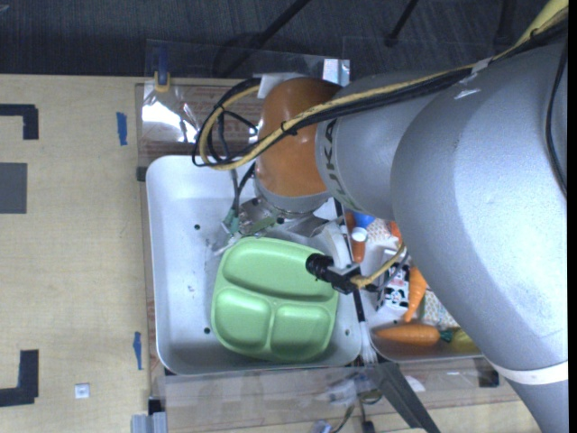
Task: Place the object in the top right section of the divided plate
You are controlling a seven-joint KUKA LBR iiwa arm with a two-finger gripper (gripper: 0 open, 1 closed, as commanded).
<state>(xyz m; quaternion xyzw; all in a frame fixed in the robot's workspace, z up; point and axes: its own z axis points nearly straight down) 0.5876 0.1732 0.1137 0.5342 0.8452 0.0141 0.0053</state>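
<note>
A green divided plate (273, 300) is seen lying in the left white bin (176, 242), toward its near right corner, with one long section across its far side and two smaller sections on its near side. The grey arm (451, 179) is being extended in from the right, covering most of the right bin (433, 354), and its orange band (290, 138) is seen above the far edge of the plate. The gripper (242, 222) is being held just beyond the plate's far left rim, low over the bin floor; how its jaws stand cannot be told, since the wrist is hiding them. Which object is to be placed cannot be told, and nothing is seen lying in the plate's sections. In the right bin, an orange carrot-like toy (407, 335) is lying near the front edge, beside other small colourful items (397, 282) that are partly being hidden by the arm. Yellow and black cables (216, 138) are being looped over the bin's far left side.
</note>
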